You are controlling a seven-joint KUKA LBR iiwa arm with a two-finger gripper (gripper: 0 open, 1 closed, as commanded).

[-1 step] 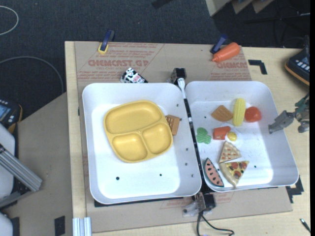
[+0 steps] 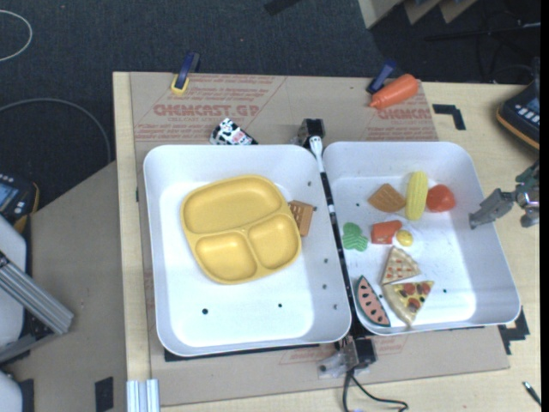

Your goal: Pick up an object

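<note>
Toy food sits loose in the right bin [image 2: 480,230]: pizza slices [image 2: 405,283] and watermelon [image 2: 371,302] by its near edge, corn [image 2: 417,195] farther back. Gripper [image 2: 496,206] hangs at the right rim, arm cut off, fingers too blurred to read.

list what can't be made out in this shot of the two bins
- Grey two-finger gripper, camera view: the right edge cuts off the arm, and it is too small to tell whether it is open or shut.
- Small brown block, camera view: partly hidden behind the rim of the yellow divided plastic plate.
- Black-and-white patterned toy behind the left white bin: too small to identify.
</note>
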